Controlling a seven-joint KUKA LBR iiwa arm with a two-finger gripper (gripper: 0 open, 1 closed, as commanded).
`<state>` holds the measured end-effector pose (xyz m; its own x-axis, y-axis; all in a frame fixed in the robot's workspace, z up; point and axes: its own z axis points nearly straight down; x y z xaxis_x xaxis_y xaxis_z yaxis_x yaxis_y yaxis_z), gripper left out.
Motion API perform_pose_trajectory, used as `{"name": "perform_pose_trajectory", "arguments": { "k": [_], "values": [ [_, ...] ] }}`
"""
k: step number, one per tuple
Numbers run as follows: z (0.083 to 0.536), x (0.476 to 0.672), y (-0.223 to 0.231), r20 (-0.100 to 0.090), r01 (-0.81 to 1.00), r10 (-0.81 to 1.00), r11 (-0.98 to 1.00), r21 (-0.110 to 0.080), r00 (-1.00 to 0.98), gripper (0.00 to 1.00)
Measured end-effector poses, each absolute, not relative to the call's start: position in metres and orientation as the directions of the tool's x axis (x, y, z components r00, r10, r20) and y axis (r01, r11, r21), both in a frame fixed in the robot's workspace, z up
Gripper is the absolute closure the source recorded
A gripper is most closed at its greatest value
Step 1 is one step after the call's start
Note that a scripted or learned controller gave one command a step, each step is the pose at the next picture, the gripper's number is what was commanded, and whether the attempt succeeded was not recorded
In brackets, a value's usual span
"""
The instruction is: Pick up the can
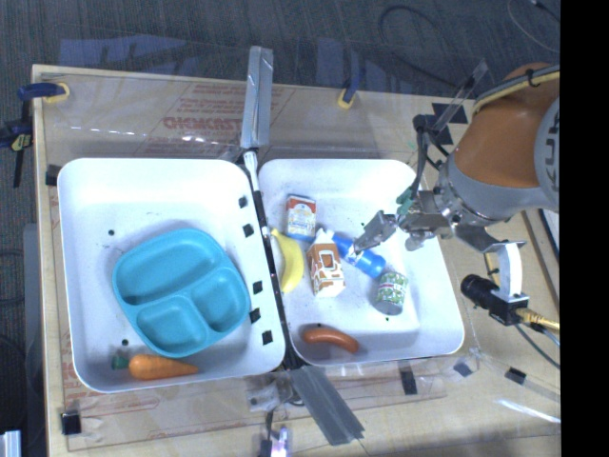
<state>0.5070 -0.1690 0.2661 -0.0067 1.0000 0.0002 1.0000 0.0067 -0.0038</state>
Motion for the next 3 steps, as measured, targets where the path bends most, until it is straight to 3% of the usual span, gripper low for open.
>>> {"name": "perform_pose_trajectory", "arguments": {
  "k": [1, 2, 3],
  "values": [
    [0.188, 0.484, -0.211, 0.0, 1.0, 1.0, 0.002, -0.004, -0.002, 0.0],
    [0.15, 0.477, -0.21, 0.001, 1.0, 1.0, 0.029, -0.004, -0.029, 0.0],
    [0.16, 0.477, -0.21, 0.0, 0.999, 0.999, 0.033, -0.004, -0.033, 1.0]
  ]
}}
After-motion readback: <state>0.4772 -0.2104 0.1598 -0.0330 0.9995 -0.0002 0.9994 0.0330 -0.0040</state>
